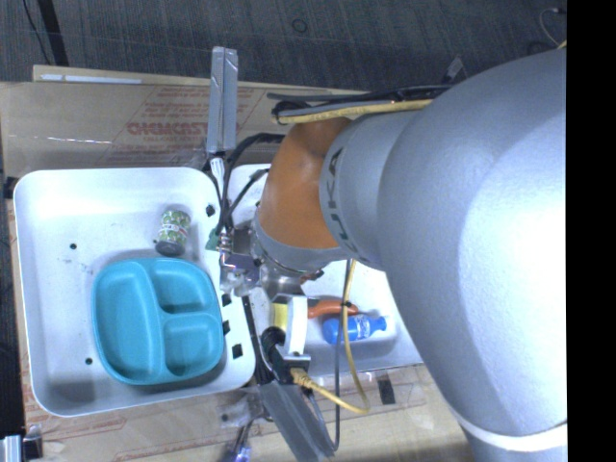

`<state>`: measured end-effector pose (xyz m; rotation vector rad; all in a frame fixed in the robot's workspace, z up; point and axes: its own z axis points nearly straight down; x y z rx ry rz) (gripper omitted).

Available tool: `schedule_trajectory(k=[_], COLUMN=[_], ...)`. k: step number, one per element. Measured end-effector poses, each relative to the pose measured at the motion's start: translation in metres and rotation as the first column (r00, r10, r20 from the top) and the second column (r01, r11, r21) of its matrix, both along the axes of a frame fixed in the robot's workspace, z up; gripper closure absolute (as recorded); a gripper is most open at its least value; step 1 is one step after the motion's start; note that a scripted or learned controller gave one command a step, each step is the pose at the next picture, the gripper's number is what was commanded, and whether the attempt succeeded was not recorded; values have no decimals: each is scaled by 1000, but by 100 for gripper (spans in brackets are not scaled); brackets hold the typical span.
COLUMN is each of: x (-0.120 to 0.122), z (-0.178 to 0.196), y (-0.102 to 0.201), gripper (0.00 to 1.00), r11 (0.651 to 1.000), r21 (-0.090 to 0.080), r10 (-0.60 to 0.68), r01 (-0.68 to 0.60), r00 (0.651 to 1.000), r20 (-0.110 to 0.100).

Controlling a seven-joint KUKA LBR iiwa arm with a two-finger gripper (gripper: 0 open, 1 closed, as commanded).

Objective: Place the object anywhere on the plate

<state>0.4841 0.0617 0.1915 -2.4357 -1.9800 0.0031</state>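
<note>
Two bins: shallow white ones side by side on the table; left bin at 9 o'clock, right bin largely under the arm.
Plate: a blue divided plate with three compartments lies in the left bin, towards 7 o'clock of it.
Can: a small can with a green patterned label lies just beyond the plate's far rim, at 12 o'clock from it, apart from the plate or barely touching; I cannot tell which.
Arm: the grey arm with its orange band covers the view from 3 o'clock to the centre.
Claw: the claw sits over the wall between the bins; whether it is apart or together cannot be told.
Bottle: a blue bottle lies in the right bin at 5 o'clock, with an orange item just behind it.
</note>
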Motion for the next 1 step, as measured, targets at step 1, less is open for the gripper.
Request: schedule_trajectory(k=[1], x=[-2], z=[-84], y=[65], gripper=[100], r11=[987], r21=[5], r10=[-159], r01=[159], r00=[987], r20=[18])
